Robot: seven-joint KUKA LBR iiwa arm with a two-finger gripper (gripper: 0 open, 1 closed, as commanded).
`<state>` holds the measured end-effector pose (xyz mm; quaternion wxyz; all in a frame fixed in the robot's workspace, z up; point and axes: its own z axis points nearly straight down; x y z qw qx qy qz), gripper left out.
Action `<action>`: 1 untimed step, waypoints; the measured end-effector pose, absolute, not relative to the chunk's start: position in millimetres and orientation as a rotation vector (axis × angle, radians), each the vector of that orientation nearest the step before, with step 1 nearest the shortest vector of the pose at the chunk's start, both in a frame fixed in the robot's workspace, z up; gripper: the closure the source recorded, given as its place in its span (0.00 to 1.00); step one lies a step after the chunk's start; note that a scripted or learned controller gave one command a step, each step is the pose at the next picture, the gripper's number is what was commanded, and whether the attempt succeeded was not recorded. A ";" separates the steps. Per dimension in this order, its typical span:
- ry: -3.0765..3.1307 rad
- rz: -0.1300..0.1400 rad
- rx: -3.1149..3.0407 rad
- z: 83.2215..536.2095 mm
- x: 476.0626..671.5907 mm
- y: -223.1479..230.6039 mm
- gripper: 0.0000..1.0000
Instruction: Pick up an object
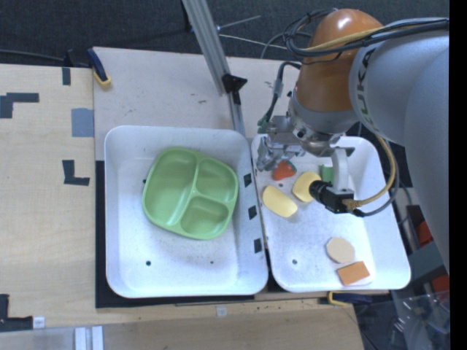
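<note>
Reach comes down to one offset: the small red-orange toy piece [283, 170] lies in the right-hand shallow white bin [379, 257], close to its far-left corner, directly beneath the grey two-finger gripper [273, 155]. Whether the piece is gripped I cannot tell. Two pale yellow rounded toy pieces [280, 201] lie just nearer the camera than the red-orange piece, side by side.

text: none legible | labels: none | numbers: none | signs: none
</note>
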<state>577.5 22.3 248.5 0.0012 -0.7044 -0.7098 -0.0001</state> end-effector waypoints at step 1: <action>-2.226 0.004 -2.213 236.7 573.1 65.5 1.00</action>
